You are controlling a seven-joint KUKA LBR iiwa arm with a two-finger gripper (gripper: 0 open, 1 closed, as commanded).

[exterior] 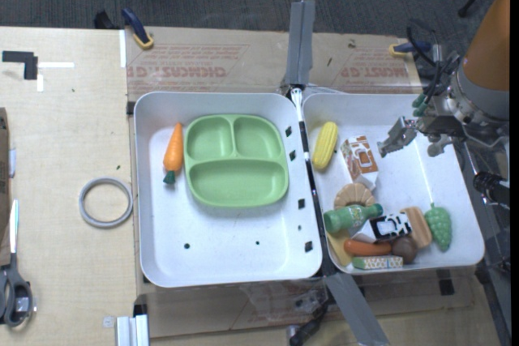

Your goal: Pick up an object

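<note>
The arm is seen over the far corner of the right bin, with the gripper hung above bare floor near the bin's far wall. Its two fingers are spread fairly wide and nothing is held between them, though the view of them is small and cluttered by cables, so the exact spread is judged only roughly.

Beyond the gripper on the side away from the arm, the left bin is occupied by a green tray, with a carrot just past it. Neither is well placed for this try.

The likely targets are nearer. A corn cob lies to the side away from the arm, close to the divider. A snack packet lies just beside the gripper. Below it, toward the near wall, a round biscuit, a green bottle and green grapes are crowded among smaller items.

No object has been picked yet. The step is best done by choosing the corn cob, which lies apart from the heap: the fingers should be centred over its middle, turned across its long axis, lowered fully, then closed. The crowded heap is better avoided, since neighbours could be caught or knocked.
</note>
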